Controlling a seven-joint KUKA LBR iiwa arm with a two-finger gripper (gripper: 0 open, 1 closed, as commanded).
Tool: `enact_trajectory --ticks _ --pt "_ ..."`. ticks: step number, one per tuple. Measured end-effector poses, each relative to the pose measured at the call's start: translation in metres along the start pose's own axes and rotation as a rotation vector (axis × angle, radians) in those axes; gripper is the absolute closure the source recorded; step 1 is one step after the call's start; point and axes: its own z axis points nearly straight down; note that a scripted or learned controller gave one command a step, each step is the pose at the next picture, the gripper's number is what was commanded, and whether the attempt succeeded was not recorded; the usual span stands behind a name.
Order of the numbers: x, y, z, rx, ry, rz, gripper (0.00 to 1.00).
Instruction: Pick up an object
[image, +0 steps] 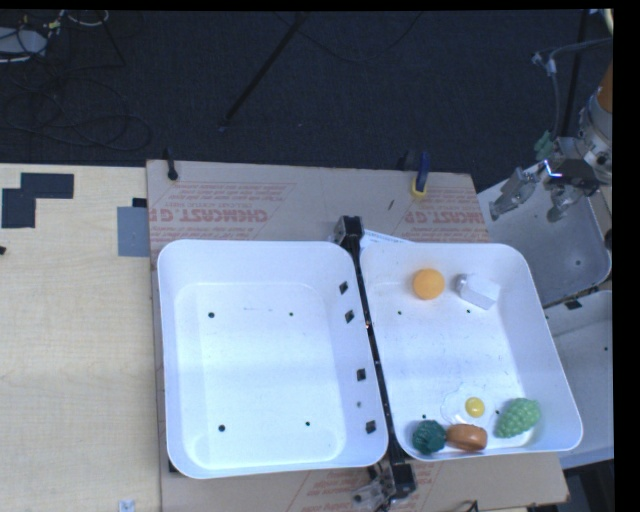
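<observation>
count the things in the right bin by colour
Orange: 2, the round orange ball and the orange-brown oblong toy
Green: 2, the dark green lumpy toy and the light green bumpy toy
White: 2, the small white block and the white fried-egg toy with a yellow yolk
Total: 6

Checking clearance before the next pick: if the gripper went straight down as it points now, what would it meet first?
Probably the grey plate beside the right bin, not the bin's objects. The gripper hangs outside the bin's far right corner; depth is unclear.
</observation>
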Motion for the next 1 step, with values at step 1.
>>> enact_trajectory --ticks 1 --pt "-0.0103 -0.0337 0.1849 0.036 0.011 0.002 0.00"
